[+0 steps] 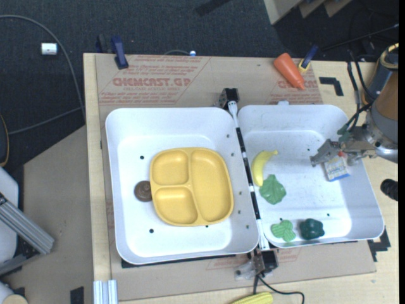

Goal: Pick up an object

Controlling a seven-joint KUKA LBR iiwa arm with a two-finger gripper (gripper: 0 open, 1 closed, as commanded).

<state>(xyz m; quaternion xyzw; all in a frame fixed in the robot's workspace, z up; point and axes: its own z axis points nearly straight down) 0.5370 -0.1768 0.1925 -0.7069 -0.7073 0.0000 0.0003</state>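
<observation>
The right bin holds a yellow banana near its left wall. Just below the banana lies a green leafy piece. A light green item and a dark green item sit side by side at the front wall. My gripper hangs over the right part of this bin, well to the right of the banana and apart from every object. A small white and blue piece shows right under it. Nothing is visibly held.
In the left bin lies a yellow divided plate, with a brown round object at its left edge. An orange cone-shaped thing rests on the bench behind the right bin. A blue clamp stands at the back left.
</observation>
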